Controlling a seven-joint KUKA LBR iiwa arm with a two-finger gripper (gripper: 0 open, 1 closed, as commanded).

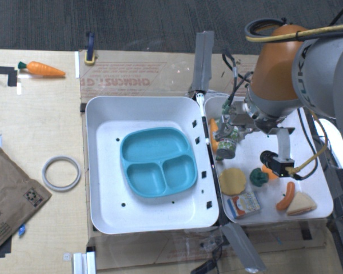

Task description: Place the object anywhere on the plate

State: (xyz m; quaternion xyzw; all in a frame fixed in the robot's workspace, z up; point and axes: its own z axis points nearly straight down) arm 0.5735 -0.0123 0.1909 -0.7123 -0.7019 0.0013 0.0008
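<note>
Plate [158, 161], blue with three compartments, sat mid left bin [97, 153]. White floor was open all round it, widest toward 6 and 9 o'clock. All three wells were bare.

Right bin [317, 167] was crowded along its 6 o'clock half:
- yellow disc [233, 180]
- green lump [258, 177] just beside the disc at 3 o'clock
- sausage [286, 196] touching a sandwich wedge [302, 203]
- printed packet [244, 204] at the 7 o'clock corner

The only free floor in that bin was around 3 o'clock.

Arm came in from 3 o'clock, orange band over the bin's 12 o'clock edge, wrist angled down toward 9 o'clock. Gripper [233, 129] was low at the right bin's 9 o'clock wall, close to the divider between the bins. Grip state: could not tell, wrist hardware and cables blocked it.

Task object, a greenish can [226, 148], was directly under the gripper at its 6 o'clock, in the right bin and well apart from the plate. Could not tell if it was gripped or resting. An orange piece [214, 137] sat beside it against the wall.

On the desk [34, 124], carrot [41, 69] at 11 o'clock of the left bin, grey ring [61, 172] at 9 o'clock, brown box [8, 201] at 8 o'clock.

Writing: box had black print, "BOX" legible. Cardboard strip [137, 73] behind the bins had red print, upside down, unreadable. Packet label too small.
</note>
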